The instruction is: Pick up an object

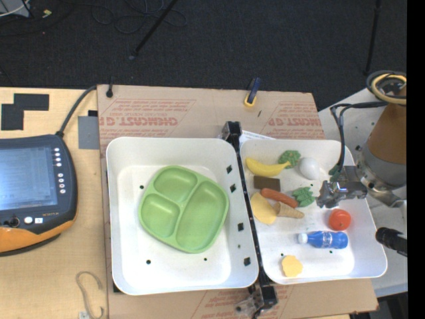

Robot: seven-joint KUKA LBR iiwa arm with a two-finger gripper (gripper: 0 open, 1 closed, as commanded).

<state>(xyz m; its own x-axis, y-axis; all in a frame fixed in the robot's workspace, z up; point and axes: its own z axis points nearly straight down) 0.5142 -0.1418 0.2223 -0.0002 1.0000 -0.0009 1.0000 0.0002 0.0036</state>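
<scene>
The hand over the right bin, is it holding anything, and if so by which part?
Nothing shows between the fingers. The hand hangs over the right bin, beside the green broccoli piece and above the red tomato; its grip can't be told.

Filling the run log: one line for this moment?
gripper over right bin | beside tomato | nothing seen held | green plate in left bin

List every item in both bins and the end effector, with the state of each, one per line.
Green tray: flat in left bin, compartments bare.
Banana: lying in right bin.
Egg: resting beside broccoli.
Carrot: lying flat.
Tomato: resting free.
Blue bottle: on its side.
End effector: low over right bin, above tomato.
</scene>
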